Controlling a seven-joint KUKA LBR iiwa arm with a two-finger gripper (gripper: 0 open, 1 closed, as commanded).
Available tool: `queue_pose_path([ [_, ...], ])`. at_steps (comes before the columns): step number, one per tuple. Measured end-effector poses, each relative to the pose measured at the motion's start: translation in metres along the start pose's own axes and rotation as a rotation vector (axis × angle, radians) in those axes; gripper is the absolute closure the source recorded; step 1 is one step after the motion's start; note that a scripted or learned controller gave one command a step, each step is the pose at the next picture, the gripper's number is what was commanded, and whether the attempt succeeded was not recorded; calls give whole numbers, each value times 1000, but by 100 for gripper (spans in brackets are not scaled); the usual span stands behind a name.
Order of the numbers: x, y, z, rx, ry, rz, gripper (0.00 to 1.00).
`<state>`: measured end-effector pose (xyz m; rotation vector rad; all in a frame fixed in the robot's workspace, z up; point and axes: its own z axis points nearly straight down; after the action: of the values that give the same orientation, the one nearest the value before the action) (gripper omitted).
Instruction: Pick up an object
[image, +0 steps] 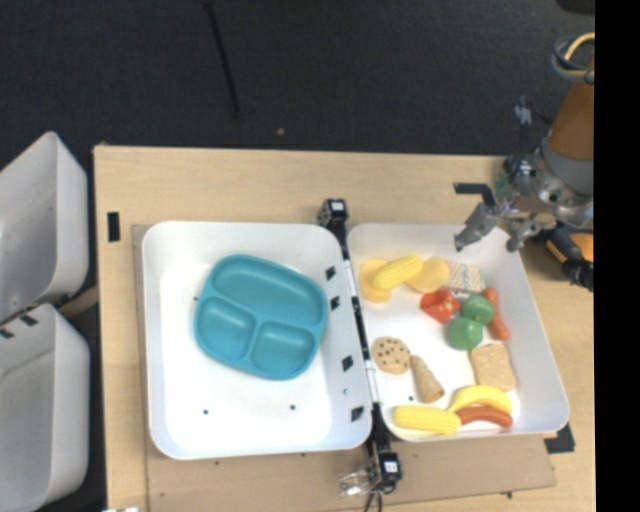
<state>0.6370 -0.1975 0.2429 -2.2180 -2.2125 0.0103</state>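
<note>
**Me:** I am eyeing the toy food in the right bin (548, 385). The yellow piece (392, 274) is lying nearest the divider at the far end, with a pale yellow round (435, 272) and a wafer (466, 277) just beside it. Below them a red piece (438, 303) and a green ball (464, 332) are touching, then a cookie (390, 354), a cone (427, 378), a slice of toast (493, 365) and a banana (427, 420) near the front rim.

**Partner:** And your claw?

**Me:** My claw (490, 228) is hovering over the far rim of that bin, beside the wafer, carrying nothing. I am not able to tell whether it is spread or pressed together.

**Partner:** What is worrying you?

**Me:** The crowding, mostly. I am judging that coming down near the wafer could nudge the round piece or clip the bin wall, since I am hanging so near the rim. The green ball is looking likely to roll away if I am pinching it off-centre, and the flat pieces are offering little to grip.

**Partner:** And around you?

**Me:** The left bin (165, 400) is holding a blue divided plate (260, 316). Both bins are sitting on a light wooden counter (120, 190), with dark floor beyond and white shapes (35, 230) at the left.
</note>
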Motion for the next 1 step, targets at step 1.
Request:
queue_pose_path([
  [1, 0, 2, -8, -13, -2, -3, 0],
])
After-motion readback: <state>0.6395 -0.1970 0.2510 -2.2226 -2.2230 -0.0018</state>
